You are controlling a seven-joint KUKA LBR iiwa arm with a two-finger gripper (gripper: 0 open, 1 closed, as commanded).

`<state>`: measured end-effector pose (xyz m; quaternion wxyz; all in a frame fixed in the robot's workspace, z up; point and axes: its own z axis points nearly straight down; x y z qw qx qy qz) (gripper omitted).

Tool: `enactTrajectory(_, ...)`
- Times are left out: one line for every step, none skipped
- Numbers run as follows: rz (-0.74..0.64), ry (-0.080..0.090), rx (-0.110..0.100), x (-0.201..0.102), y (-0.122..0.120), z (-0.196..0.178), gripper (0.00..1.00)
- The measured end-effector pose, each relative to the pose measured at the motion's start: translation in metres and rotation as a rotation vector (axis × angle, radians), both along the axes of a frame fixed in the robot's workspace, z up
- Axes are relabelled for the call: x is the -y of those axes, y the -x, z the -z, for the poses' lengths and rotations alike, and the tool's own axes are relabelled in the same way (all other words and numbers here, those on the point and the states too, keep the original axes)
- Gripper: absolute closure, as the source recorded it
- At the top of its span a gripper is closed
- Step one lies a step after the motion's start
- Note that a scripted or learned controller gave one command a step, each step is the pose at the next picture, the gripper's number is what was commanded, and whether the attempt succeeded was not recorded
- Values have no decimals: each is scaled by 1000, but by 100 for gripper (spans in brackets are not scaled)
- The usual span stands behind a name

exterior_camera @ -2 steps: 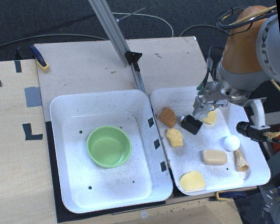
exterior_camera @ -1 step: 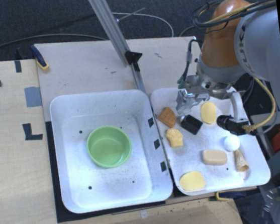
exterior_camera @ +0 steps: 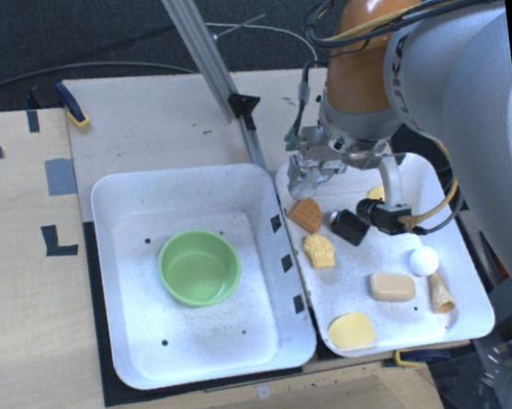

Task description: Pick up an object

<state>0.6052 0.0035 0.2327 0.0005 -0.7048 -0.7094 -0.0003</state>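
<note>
At the left of centre, the left shallow white plastic bin (exterior_camera: pixel 118 216) holds a round light-green plastic bowl (exterior_camera: pixel 199 267), upright near its middle. A grey metal pole (exterior_camera: pixel 211 65) slants down from the top of the frame to the seam between the bins. The right white bin (exterior_camera: pixel 477 311) sits right of centre. Along its left side lie a small orange-brown waffle-like square (exterior_camera: pixel 305 215), a lumpy yellow piece (exterior_camera: pixel 319 251) just below it, and a flat pale-yellow disc (exterior_camera: pixel 351 331) near the bottom rim. Further right are a black block (exterior_camera: pixel 349 227), a tan oblong bar (exterior_camera: pixel 392 286), a white ball (exterior_camera: pixel 422 261) and a tan cone (exterior_camera: pixel 441 294). The metal gripper (exterior_camera: pixel 312 172) hangs over the bin's upper left corner, just above the orange-brown square; whether it is open or closed cannot be told.
</note>
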Motion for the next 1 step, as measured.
enactTrajectory(0, -1, 0, -51, -19, -4, 100)
